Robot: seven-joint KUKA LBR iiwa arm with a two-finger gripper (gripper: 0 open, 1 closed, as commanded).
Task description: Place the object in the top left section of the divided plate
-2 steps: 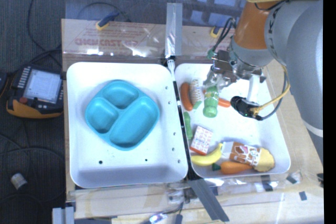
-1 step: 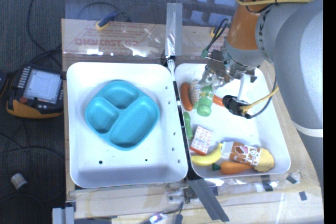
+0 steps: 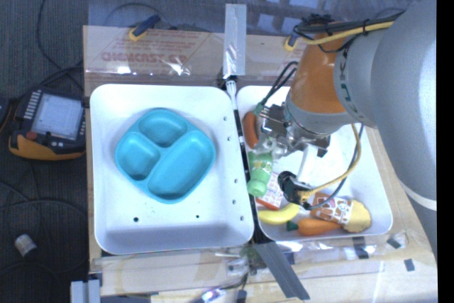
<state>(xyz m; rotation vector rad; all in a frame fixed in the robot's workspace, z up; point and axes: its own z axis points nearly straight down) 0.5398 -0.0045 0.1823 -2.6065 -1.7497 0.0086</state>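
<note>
Big grey arm (image 3: pixel 397 74) fills the right side, its orange band (image 3: pixel 319 85) sitting just above the wrist, and the gripper (image 3: pixel 280 142) is down inside the right-hand bin (image 3: pixel 369 174). Whether it's apart or together I honestly cannot tell; the wrist hardware covers it. Right under and just left of the gripper sits a green packet (image 3: pixel 259 170), with a reddish sausage-shaped piece (image 3: pixel 250 128) up along the bin wall beside it. Below the gripper, at the near end of the bin: a banana (image 3: pixel 278 214), a carrot (image 3: pixel 312 227), and a small labelled bottle (image 3: pixel 333 209) lying beside a yellow item (image 3: pixel 360 218). Nothing visibly gripped. Well off to the gripper's left, in the other bin (image 3: pixel 120 223), the blue divided plate (image 3: pixel 165 152) lies with all three sections bare.
</note>
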